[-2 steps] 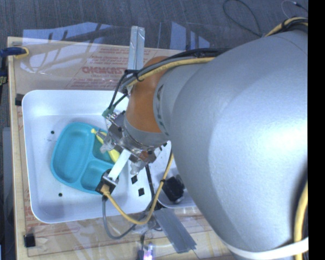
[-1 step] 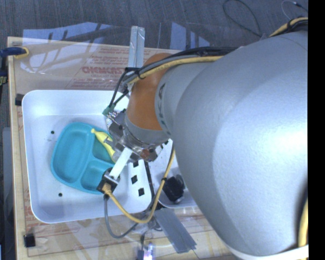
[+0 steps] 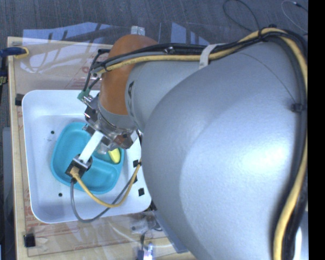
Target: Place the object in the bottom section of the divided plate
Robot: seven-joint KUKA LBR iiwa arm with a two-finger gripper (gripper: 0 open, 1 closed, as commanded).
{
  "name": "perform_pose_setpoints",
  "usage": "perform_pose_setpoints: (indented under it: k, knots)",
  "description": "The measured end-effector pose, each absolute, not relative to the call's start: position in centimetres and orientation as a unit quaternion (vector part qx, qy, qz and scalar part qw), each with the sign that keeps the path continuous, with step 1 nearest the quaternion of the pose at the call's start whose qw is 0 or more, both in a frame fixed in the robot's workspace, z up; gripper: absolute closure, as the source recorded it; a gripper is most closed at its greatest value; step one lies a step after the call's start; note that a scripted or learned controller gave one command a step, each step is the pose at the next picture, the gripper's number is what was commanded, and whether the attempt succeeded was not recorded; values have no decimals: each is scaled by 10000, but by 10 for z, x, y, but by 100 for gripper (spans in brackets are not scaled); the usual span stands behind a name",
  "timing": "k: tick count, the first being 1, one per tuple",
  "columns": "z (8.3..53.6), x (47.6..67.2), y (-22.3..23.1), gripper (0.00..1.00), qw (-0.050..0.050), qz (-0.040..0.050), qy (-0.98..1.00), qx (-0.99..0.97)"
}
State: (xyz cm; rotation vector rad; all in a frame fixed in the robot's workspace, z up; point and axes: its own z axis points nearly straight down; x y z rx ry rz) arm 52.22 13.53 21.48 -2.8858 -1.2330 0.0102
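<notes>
Yellow object (image 3: 115,155) at blue divided plate (image 3: 62,157) in left white bin (image 3: 37,118).

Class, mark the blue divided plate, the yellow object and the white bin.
blue divided plate (image 3: 63,157), camera view, bare left part.
yellow object (image 3: 115,156), camera view, its visible middle.
white bin (image 3: 38,134), camera view, bare floor at left.

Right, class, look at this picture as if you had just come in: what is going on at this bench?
A grey arm reaches in from the right over a white bin. Its tool is down over a blue divided plate that lies in that bin. A small yellow object shows right beside the tool, toward the plate's right side. The arm hides much here, so it is unclear whether the tool grips the object or which section it is over.
</notes>
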Motion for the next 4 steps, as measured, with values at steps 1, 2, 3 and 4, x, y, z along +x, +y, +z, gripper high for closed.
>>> perform_pose_setpoints:
  k: [1, 2, 3, 4]
  knots:
    - [99, 565, 149, 100, 16, 41, -4281, -9037]
    - [104, 568, 154, 0, 30, -31, -4303, -9027]
    - [155, 627, 157, 0, 15, 29, -3001, -9539]
    - [155, 627, 158, 0, 16, 29, -3002, -9539]
